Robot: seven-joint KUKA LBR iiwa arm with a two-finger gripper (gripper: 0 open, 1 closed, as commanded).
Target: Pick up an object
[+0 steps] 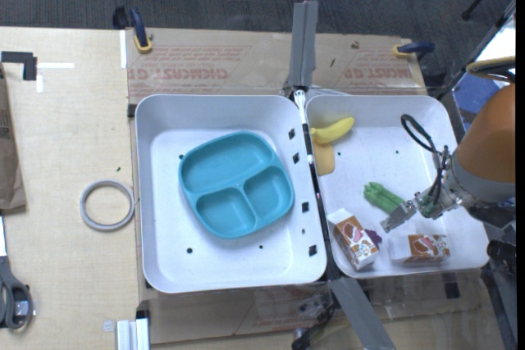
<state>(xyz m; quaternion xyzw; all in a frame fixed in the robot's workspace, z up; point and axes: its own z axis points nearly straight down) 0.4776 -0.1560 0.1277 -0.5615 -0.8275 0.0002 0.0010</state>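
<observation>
At lower right of frame, hand (408,211) over right bin (385,117), reaching in from right edge; whether clenched or released cannot be told, tips blurred. Just left of hand, green toy (380,195) on bin floor, near or touching tips, contact unclear. Below hand, small carton (354,240) at lower left of bin and flat packet (426,247) at lower right. At upper left of same bin, banana (332,129) above a yellow block (324,161). At upper right of bin, black cable loop (418,132). At centre, left bin (156,201) with blue divided plate (236,184). On counter (66,135) at left, tape ring (107,204); scissors (14,299) at lower left corner.
</observation>
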